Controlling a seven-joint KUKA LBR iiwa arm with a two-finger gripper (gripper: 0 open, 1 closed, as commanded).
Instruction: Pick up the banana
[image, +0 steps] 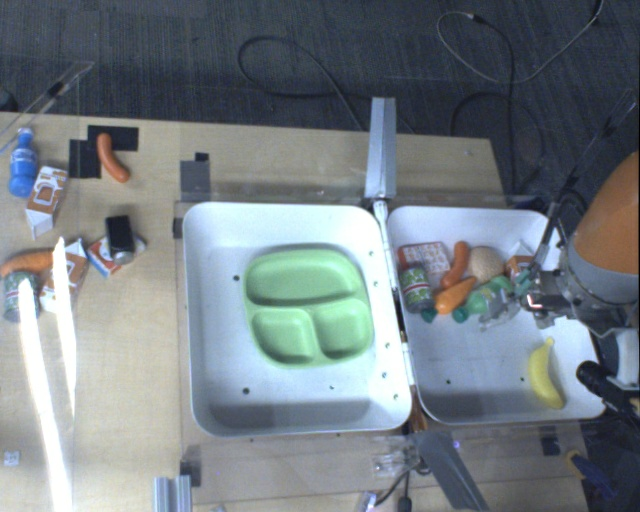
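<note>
The yellow banana lies in the right bin, near its front right corner, pointing roughly toward the front. My gripper hangs over the same bin's right side, behind the banana and a short gap away from it. It sits close to a green bottle. Nothing yellow is at the gripper. The grey arm with its orange band comes in from the right.
A pile sits along the right bin's back: a printed box, a can, two carrots and a tan potato. The left bin holds a green divided tray. Loose items lie on the bench at far left.
</note>
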